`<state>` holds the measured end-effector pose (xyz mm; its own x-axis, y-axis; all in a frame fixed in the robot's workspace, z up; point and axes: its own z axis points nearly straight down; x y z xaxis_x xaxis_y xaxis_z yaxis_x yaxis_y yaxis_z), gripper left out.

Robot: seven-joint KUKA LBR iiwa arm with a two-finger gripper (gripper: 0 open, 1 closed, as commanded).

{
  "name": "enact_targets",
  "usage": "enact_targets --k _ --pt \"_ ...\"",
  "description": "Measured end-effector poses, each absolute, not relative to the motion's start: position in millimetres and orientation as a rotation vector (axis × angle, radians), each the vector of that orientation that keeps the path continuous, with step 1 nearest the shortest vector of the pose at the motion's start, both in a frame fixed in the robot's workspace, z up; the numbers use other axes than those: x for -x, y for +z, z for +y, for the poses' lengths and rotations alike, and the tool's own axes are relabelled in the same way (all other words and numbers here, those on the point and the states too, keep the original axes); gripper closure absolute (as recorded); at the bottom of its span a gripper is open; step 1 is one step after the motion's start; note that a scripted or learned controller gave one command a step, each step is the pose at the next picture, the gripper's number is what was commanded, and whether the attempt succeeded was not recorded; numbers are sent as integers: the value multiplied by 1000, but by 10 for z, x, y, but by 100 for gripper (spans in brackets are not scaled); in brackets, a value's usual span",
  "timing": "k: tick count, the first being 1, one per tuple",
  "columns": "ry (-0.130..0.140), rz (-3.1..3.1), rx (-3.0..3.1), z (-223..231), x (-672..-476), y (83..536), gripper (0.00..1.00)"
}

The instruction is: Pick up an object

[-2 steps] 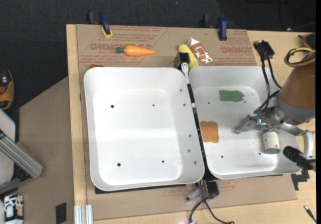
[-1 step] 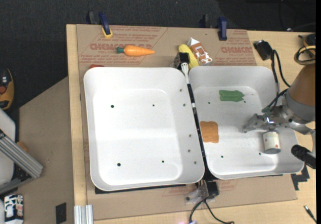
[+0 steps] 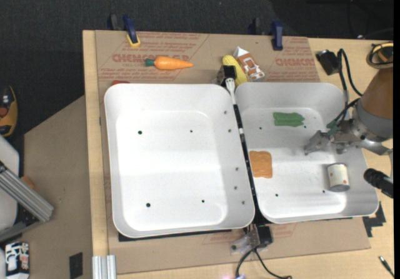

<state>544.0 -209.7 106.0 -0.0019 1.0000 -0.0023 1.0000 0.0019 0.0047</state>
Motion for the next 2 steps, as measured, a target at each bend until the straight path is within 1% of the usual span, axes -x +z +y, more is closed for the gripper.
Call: enact_targets --k 1,2 --pt "3 2218 -2217 -2102 -5435 1154 100" --pt "12 2222 -2207 -1560 -5482 2192 100"
